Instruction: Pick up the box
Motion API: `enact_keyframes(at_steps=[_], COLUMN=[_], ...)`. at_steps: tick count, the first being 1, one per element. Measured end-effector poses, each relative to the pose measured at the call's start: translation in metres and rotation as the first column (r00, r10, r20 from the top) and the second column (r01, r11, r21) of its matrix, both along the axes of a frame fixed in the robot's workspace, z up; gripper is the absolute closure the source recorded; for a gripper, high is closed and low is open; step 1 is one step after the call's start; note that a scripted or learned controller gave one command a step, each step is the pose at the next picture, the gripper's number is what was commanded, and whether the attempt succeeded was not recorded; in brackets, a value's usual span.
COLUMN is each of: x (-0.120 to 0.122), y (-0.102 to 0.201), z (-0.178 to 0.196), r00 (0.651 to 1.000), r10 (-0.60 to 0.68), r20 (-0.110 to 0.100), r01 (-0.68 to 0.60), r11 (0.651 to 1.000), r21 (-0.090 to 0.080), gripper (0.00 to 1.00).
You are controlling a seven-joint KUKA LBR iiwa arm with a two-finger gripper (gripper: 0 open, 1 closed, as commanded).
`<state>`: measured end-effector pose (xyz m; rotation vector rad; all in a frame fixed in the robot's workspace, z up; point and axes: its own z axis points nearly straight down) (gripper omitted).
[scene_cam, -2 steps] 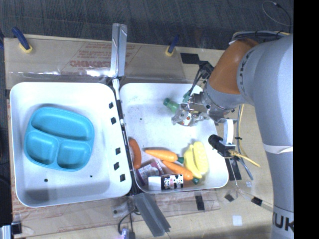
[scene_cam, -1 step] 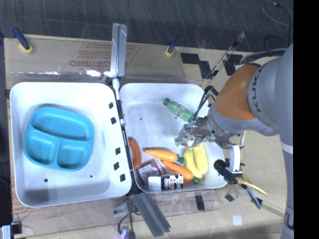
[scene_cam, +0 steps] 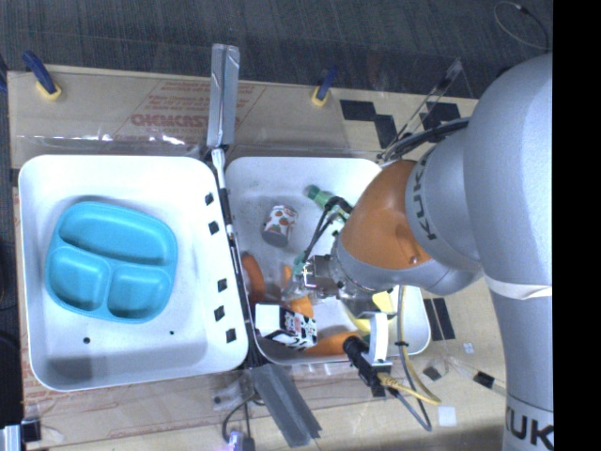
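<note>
The box (scene_cam: 285,324) is small and white with black patches and an orange edge. It lies at the front left of the right bin (scene_cam: 246,188), close to the front wall. My gripper (scene_cam: 307,285) hangs low over this bin, just behind and to the right of the box, with the orange-banded wrist (scene_cam: 385,233) above it. The wrist and gripper body hide the parts of the bin beneath them.
In the right bin are a small white and brown object (scene_cam: 279,222), a green item (scene_cam: 319,195), an orange carrot-like piece (scene_cam: 252,272) and a yellow item (scene_cam: 383,301). A blue compartment tray (scene_cam: 113,259) lies in the left bin (scene_cam: 38,346). A metal divider (scene_cam: 223,92) stands between the bins.
</note>
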<state>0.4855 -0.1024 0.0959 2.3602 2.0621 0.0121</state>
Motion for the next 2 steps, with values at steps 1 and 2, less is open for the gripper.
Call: enact_keyframes(at_steps=[1, 2], x=[0.0539, 0.0538], y=[0.0681, 0.0677], z=[0.0954, 0.0954], r00=[0.998, 0.998], r10=[-0.06, -0.061], r20=[-0.014, -0.014], r01=[0.06, 0.061], r11=[0.998, 0.998], r21=[0.002, 0.002], gripper=[1.0, 0.0])
